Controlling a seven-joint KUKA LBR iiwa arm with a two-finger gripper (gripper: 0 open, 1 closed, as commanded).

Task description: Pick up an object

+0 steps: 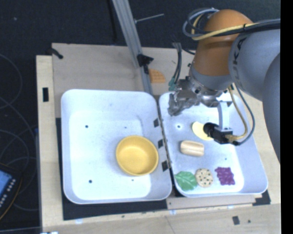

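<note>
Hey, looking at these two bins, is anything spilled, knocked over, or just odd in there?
Nothing stands out. The yellow bowl sits upright in the left bin. In the right bin, the bread roll, green leaf, cookie and purple grapes lie apart, with a yellow piece partly hidden behind the arm's black fitting. The gripper hangs over the right bin's far corner.

Pale wood bench (88, 65) w/ two white bins: left bin (73, 145) and right bin (250, 165), rims touching. Metal strut (129, 33) slants down to the bins' join. Small orange patch (156, 76) beside it, poss. a tag. Lit screen (0, 186) bottom left, thin cables (10, 106) on dark floor.
</note>
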